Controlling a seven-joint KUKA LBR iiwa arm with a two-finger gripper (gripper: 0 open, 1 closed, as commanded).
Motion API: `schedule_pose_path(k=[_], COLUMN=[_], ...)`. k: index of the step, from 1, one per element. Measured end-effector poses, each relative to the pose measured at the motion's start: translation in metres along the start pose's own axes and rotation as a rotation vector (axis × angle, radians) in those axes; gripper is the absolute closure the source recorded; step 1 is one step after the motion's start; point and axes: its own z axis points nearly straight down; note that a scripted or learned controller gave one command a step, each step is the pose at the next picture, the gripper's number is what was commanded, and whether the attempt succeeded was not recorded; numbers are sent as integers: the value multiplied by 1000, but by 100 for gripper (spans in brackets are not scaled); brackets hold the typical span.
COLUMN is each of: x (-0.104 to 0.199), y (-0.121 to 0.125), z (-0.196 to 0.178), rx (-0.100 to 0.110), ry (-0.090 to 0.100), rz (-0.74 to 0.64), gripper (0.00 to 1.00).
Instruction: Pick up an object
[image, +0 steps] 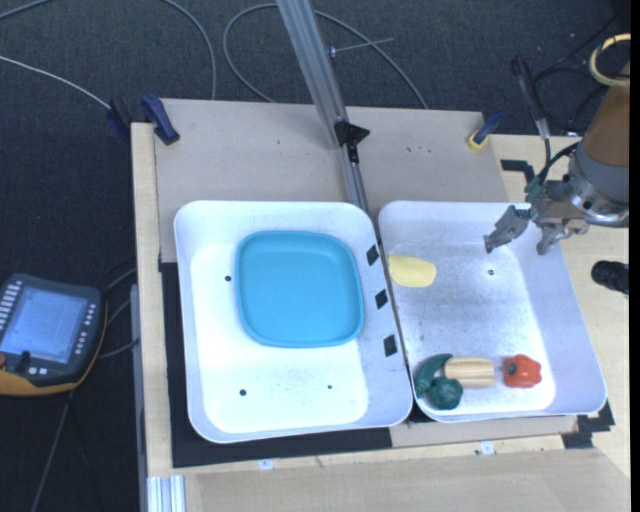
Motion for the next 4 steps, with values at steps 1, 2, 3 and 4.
schedule_pose_path(k=[1,2,3,4], x=[-1,5,4,9], y=[5,5,6,7], z=[42,103,89,27], rx=[0,3,-3,-6], ry=[0,1,0,-1], rz=[0,0,0,0], gripper=[0,0,100,100])
